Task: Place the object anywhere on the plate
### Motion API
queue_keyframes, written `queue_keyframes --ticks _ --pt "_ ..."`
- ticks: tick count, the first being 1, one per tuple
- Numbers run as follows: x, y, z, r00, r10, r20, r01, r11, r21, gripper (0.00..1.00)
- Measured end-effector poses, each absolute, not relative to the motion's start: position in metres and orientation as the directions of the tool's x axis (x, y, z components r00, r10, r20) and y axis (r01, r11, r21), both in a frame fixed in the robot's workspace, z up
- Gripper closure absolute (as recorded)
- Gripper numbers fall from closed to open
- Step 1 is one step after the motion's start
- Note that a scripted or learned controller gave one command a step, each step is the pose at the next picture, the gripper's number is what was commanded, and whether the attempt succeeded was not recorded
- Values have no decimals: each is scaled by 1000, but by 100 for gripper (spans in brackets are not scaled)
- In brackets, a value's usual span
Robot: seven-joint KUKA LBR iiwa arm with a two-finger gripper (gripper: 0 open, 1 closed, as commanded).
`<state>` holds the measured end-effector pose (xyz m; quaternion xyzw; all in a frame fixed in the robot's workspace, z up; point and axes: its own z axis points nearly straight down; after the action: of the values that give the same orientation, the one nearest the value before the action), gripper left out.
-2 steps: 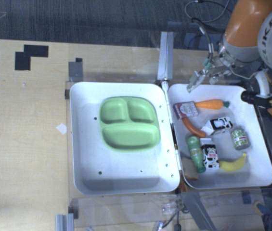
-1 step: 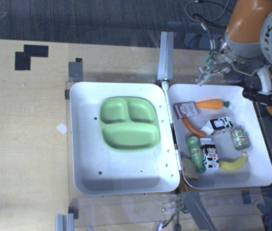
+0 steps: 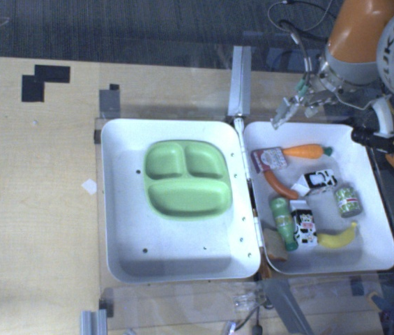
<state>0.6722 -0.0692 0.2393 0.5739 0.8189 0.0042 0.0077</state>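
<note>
Our pincer (image 3: pixel 291 107) hangs released, empty, above the bin's far rim. Just below it lies the carrot (image 3: pixel 302 151): light, stiff, slick, we judge; grip mid-body. The plate (image 3: pixel 187 179) sits leftward.

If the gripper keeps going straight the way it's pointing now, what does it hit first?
The gripper points down-left over the right bin's top-left corner. Going straight on, it would probably meet the divider rail between the bins or that corner's rim first; depth is unclear.
</note>
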Motion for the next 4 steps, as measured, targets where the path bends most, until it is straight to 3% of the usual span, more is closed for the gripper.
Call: queue_keyframes --ticks 1,2,3,4 --pt "674 -68 252 -345 939 -12 938 345 24 100" --pt "674 -68 252 -345 939 -12 938 345 24 0" --pt "676 -67 265 -348 937 -16 937 348 33 100" --pt "676 -67 265 -348 937 -16 937 348 32 0"
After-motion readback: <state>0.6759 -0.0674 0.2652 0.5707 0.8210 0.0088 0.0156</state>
